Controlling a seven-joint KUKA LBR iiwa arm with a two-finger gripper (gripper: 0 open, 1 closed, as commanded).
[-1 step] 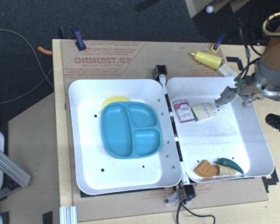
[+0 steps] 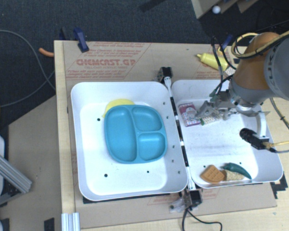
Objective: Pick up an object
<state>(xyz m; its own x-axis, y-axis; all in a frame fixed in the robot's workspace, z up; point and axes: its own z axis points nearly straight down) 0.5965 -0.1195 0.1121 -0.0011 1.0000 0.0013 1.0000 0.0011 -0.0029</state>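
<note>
My gripper (image 2: 211,112) hangs low over the upper left part of the right bin (image 2: 221,148), below the grey arm with its orange band (image 2: 260,44). Just left of it, a small pink and white packet (image 2: 188,114) lies flat by the bin's left wall. At the right bin's front edge lie a tan, cookie-like piece (image 2: 212,174) and a dark teal, leaf-shaped object (image 2: 238,169) on top of something pale. The left bin (image 2: 86,143) holds a blue divided plate (image 2: 135,133) with a yellow object (image 2: 119,102) showing from under its far rim.
A yellow object (image 2: 209,60) lies on the bench behind the right bin. A blue clip (image 2: 80,39) sits at the board's back left corner. A black clamp (image 2: 164,73) joins the bins at the back. A black plug (image 2: 250,137) and cables hang off the arm.
</note>
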